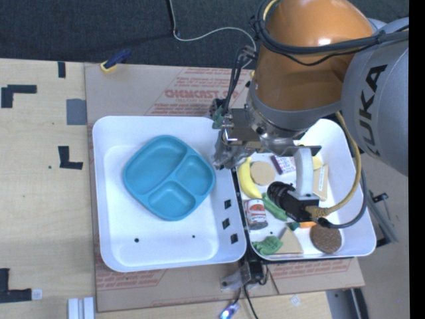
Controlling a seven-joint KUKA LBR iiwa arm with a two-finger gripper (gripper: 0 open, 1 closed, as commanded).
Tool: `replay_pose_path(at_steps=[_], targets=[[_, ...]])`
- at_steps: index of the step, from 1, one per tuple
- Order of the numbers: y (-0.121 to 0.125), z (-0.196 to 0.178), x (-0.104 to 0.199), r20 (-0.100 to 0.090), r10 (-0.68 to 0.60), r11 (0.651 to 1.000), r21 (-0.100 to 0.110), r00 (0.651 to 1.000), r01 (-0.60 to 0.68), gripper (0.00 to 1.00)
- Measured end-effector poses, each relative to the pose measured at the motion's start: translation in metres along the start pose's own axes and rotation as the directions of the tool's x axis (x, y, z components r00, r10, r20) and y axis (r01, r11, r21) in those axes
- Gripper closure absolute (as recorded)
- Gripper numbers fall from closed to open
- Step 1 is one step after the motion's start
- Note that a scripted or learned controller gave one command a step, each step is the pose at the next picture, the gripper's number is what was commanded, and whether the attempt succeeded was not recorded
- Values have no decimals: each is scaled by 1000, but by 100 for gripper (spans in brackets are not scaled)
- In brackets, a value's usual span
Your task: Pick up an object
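Claw (224, 157) sat low over the ridge where the two bins met, a knot of bright metal under the arm's (372, 92) glossy orange dome, and whether it was open or closed, I could not tell: the angle hid that.

Nearest candidate: the banana (246, 179), a smooth yellow crescent standing along the left wall of the right bin (342, 145), its upper end just beside the claw. Touching its inner curve lay a flat tan disc (263, 173), matte like a biscuit. Below them a small can (256, 213) with a red and white label lay on its side, and under that a crumpled green piece (269, 246) against a pale square card (290, 243). Over in the near right corner, a round brown cookie (327, 239) with a rough, grainy face.

On the other side of the ridge, the left bin (166, 248) held one thing: a blue plate (169, 177), rounded-square plastic moulded into three compartments, turned at a slant, its right corner near the claw.

Both bins were shallow, white and smooth-walled, resting on a sheet of brown cardboard (186, 93) with red print, and that lay on the pale wooden bench (33, 198).
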State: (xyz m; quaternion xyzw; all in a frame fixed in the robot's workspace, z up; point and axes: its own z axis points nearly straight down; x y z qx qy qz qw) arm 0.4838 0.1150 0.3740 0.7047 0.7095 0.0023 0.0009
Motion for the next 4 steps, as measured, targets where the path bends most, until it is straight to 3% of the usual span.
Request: replay_pose_path(at_steps=[4], targets=[[0, -40, 13, 5, 4, 1000, 9, 1000, -4, 100]])
